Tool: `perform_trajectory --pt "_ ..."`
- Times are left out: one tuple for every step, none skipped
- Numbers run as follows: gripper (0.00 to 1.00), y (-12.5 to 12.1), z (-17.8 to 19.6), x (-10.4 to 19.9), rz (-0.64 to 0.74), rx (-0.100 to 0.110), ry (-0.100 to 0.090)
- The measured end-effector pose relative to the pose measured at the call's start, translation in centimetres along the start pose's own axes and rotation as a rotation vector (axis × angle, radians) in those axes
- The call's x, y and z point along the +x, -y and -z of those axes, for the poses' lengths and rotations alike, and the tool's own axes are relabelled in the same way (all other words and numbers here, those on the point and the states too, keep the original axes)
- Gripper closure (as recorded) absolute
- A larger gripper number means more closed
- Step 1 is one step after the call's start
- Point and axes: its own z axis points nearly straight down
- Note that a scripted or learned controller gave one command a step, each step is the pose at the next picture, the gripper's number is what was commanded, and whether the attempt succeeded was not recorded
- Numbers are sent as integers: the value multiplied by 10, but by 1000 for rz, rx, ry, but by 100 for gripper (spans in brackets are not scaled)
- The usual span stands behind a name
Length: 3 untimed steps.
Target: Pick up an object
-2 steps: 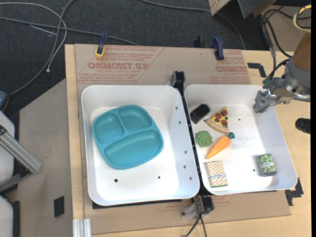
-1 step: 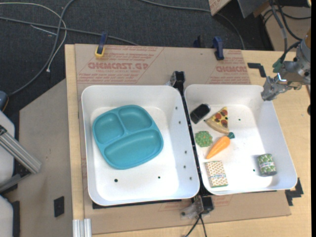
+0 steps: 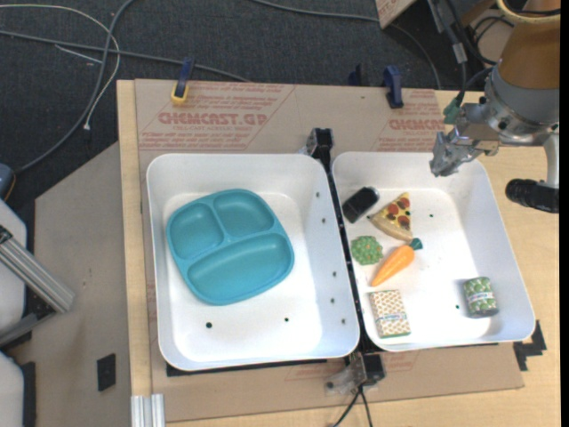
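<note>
Dark carpet with loose white cables surrounded a bench topped by a printed cardboard sheet (image 3: 222, 114), which carried two shallow white bins clamped side by side. In the left bin (image 3: 169, 327) a teal divided plate (image 3: 231, 245) lay near the middle. The right bin (image 3: 507, 256) held the candidates: a black block (image 3: 359, 204) and a pizza slice (image 3: 394, 214) toward its far left corner, a green broccoli piece (image 3: 365, 249) touching a carrot (image 3: 394, 263) along the left edge, a patterned box (image 3: 388, 313) at the near edge, and a green can (image 3: 479, 296) by the near right corner.

The gripper (image 3: 447, 161) hung over the right bin's far edge, apart from every object, with nothing between its fingers; whether the jaws stood wide or narrow could not be told, since they merged into a blurred grey mass.

By my reading the task stood at the approach stage, no object chosen yet. Next, the arm would need to travel toward the near side of the bin, settle above one item, and descend squarely.

Most of the arm was cut off at the frame's right edge.
</note>
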Motion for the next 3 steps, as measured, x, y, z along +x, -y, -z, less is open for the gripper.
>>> perform_trajectory --pt "100 -13 -3 42 -2 -1 1" --pt "100 -32 -11 90 -1 -1 1" --pt "100 -37 -30 144 0 4 0"
